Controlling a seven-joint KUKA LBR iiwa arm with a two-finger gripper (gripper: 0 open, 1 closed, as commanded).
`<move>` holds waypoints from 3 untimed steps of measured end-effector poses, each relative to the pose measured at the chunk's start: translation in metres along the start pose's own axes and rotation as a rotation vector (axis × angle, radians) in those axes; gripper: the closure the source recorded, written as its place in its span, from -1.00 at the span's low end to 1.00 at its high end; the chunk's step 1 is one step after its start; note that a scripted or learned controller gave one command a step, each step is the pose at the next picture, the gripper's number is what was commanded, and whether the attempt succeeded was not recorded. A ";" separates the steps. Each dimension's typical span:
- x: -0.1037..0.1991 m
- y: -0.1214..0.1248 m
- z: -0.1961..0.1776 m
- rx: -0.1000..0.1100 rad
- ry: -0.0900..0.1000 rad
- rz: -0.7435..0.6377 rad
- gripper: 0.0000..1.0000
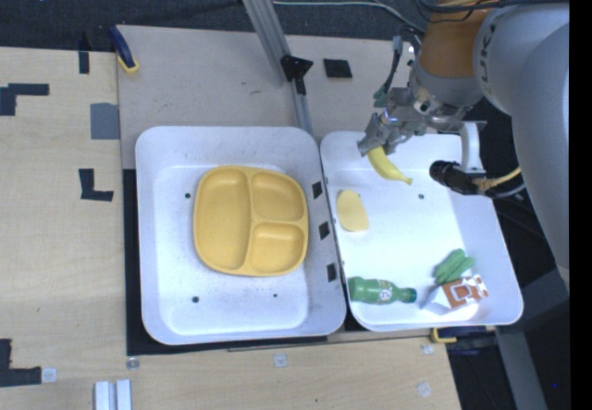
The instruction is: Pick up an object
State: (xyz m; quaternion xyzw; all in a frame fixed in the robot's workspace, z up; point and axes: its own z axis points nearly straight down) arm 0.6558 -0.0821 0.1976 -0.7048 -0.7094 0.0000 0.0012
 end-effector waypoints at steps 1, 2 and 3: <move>0.055 -0.007 -0.008 0.000 0.000 0.000 1.00; 0.100 -0.005 -0.019 -0.001 -0.001 0.000 1.00; 0.148 -0.006 -0.022 0.000 -0.001 0.000 1.00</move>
